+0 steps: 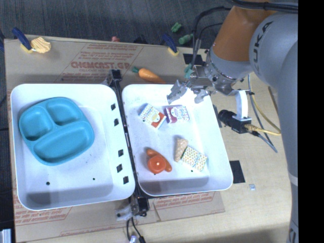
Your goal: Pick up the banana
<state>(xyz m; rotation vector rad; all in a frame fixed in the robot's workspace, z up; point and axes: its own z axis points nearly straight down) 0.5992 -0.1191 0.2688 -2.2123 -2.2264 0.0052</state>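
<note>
My gripper (188, 94) hangs over the back edge of the right bin (217, 151), its fingers spread open with nothing between them. Just below it in the bin lie a small white and red carton (151, 115) and a purple and white packet (177, 113). Nearer the front sit an orange rounded toy (158, 163), a tan cone-shaped piece (180, 148) and a patterned packet (194, 158). A pale yellow lump (41, 45) lies far off at the cardboard's back left corner, beside a blue clip (21, 37); I cannot tell what it is.
A blue divided plate (55, 128) fills much of the left bin (20, 186). An orange carrot (149, 75) lies on the cardboard behind the bins. Green bits (181, 33) sit on the floor further back. A black divider (121, 130) runs between the bins.
</note>
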